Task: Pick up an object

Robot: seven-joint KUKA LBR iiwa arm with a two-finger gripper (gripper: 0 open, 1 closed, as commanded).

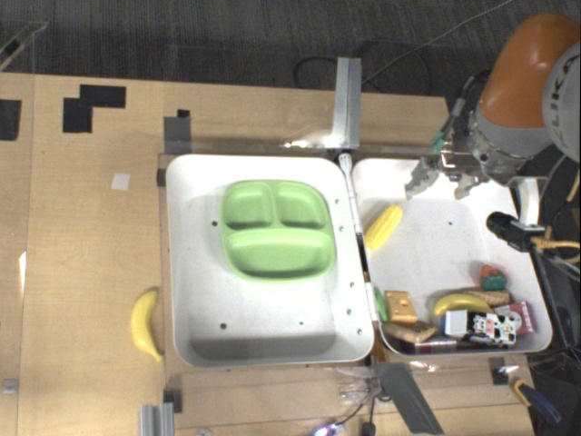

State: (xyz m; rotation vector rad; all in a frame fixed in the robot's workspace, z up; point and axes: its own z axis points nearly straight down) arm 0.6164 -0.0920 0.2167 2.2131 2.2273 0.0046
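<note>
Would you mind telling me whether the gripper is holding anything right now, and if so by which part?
Nothing is held. The gripper hangs open above the back of the right bin, apart from the corn cob.

Single fixed overhead view, slanted down on both bins (182, 243).

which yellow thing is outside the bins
The banana on the bench, left of the left bin. The corn and the other banana lie inside the right bin.

Even, bright overhead light, soft shadow inside the left bin (191, 334) (edges perhaps slightly blurred).
</note>
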